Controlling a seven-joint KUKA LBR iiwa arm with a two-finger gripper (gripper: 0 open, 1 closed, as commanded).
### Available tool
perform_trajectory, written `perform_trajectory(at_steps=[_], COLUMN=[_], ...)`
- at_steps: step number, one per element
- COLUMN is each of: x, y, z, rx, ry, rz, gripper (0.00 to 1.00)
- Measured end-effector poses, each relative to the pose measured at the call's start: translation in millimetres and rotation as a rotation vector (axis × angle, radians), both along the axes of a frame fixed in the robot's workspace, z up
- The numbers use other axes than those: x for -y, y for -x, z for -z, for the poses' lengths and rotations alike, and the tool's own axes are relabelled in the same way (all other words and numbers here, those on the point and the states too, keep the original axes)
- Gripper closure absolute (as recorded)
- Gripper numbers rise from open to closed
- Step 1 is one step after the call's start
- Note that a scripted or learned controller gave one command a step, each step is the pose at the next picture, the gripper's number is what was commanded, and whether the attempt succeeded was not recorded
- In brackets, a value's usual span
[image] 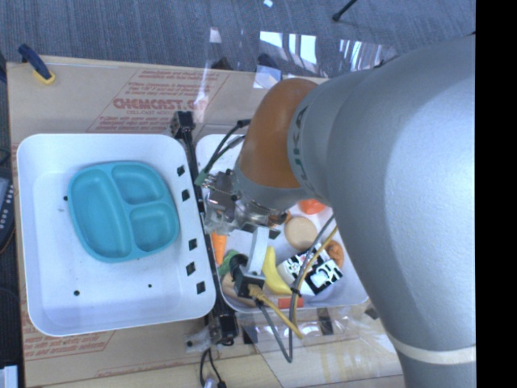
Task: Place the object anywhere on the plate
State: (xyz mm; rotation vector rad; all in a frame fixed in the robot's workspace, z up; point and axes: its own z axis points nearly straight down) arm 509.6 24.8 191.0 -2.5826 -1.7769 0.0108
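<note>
A teal divided plate (pixel 123 210) lies in the left white bin (pixel 48 297), with nothing on it. My gripper (pixel 221 221) hangs over the left side of the right bin (pixel 212 145), just past the wall between the two bins. Below it lie several toy foods: an orange carrot-like piece (pixel 218 246), a green piece (pixel 232 261), a yellow banana (pixel 275 273), a beige round piece (pixel 300 233) and an orange-red piece (pixel 312 207). The big grey arm hides most of that bin. I see nothing held.
A black-and-white patterned thing (pixel 323 276) and a brownish piece (pixel 336 254) lie at the right bin's near side. Cardboard (pixel 145 95) lines the bench behind the bins. A blue-and-yellow tool (pixel 34 63) lies at the far left corner.
</note>
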Motion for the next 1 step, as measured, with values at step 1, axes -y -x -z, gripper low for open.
perform_trajectory(at_steps=[1], x=[0.1], y=[0.0], z=[0.0], rx=[0.000], ry=[0.000], rz=[0.000], gripper=[0.00])
